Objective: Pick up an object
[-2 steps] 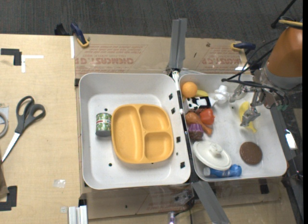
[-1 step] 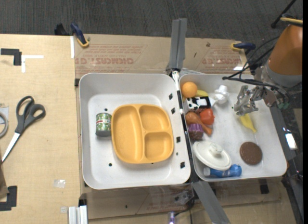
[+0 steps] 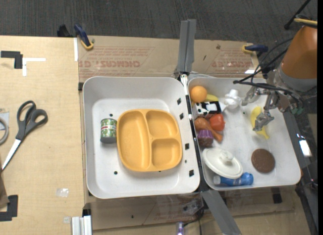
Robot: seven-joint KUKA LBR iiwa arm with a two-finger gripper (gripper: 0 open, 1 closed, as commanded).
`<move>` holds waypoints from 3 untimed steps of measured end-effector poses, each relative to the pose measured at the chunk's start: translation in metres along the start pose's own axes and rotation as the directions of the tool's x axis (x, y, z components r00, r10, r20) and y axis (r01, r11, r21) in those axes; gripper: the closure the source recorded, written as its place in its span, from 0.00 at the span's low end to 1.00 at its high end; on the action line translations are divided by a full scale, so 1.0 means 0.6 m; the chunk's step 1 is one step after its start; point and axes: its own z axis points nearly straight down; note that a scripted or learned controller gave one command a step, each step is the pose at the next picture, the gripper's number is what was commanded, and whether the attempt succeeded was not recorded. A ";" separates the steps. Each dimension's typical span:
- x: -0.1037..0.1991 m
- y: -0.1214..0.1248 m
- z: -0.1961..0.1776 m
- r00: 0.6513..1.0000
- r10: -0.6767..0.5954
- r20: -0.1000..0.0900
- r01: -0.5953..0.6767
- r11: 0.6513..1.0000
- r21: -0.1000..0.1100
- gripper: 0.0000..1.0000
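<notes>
Bench [image 3: 40, 178]: bore two shallow white bins side by side, with scissors [image 3: 22, 125] lying well apart on the bare wood to the left.

Left bin [image 3: 96, 178]: held a yellow divided tray [image 3: 150, 139] at its middle and a small green can [image 3: 108, 130] just beside the tray's left edge.

Right bin [image 3: 287, 176]: held the candidate objects. Along its left side, from far to near: an orange ball [image 3: 199, 93], a black-and-white piece [image 3: 208, 108], a red round piece [image 3: 217, 122], a purple piece [image 3: 205, 138]. Near edge: a white lidded pot [image 3: 223, 162] and, touching its near side, a blue bottle [image 3: 235, 180]. Toward the right: a brown disc [image 3: 263, 160] and a yellow banana-like piece [image 3: 258, 120]. A small white crumpled item [image 3: 232, 99] sat near the far wall.

Arm: entered from the right, orange band at the far right corner. Gripper [image 3: 262, 122] was low over the right part of the right bin, directly at the yellow piece.

Jaws: metal fingers pointed down and overlapped the yellow piece; whether they were open or closed could not be told at this slant, and nothing was plainly between them.

Progress, as judged: approach to a target appeared made. Every object lay in a bin, so no lift was recorded. Remaining: a confirmed grip and the raise clear of the bin floor.
</notes>
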 end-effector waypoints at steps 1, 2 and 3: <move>-0.014 -0.004 0.025 0.998 -0.063 -0.003 0.063 0.998 0.002 0.00; -0.017 -0.004 0.011 0.998 -0.063 0.001 0.063 0.998 0.002 1.00; -0.017 -0.003 0.011 0.998 -0.062 0.001 0.062 0.998 0.002 0.00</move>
